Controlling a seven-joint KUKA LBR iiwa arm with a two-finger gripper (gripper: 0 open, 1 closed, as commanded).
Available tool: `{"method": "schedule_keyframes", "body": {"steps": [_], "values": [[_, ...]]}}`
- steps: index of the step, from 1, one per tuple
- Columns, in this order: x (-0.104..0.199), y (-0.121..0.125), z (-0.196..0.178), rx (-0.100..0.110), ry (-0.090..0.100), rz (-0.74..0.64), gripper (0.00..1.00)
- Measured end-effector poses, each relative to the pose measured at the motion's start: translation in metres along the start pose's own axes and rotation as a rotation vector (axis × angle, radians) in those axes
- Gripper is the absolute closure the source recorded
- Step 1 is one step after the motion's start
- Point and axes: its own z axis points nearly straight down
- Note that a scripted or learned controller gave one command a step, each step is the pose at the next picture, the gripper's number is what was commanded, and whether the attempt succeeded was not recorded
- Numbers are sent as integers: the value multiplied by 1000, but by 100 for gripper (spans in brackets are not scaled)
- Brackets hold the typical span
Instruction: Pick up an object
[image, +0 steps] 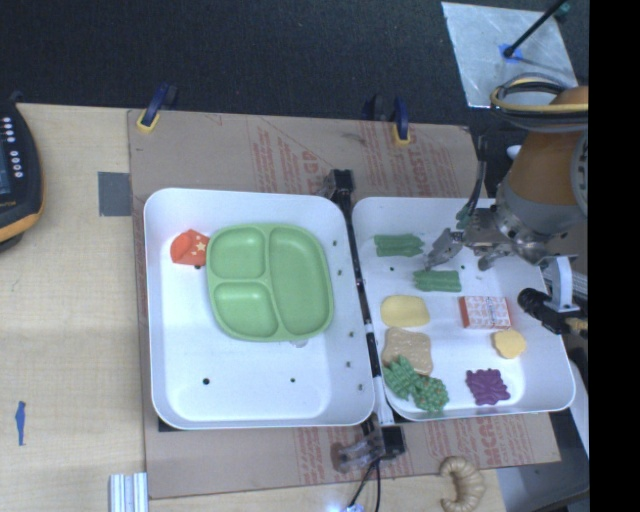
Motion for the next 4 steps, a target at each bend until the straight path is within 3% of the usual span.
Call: {"method": "schedule_keyframes", "body": {"steps": [1,2,3,4], "values": [[6,5,52,8,2,-1,0],[24,27,56,1,0,-2,0],[29,-14,57,8,1,3,0],[49,32,55,-1,1,0,0]]}}
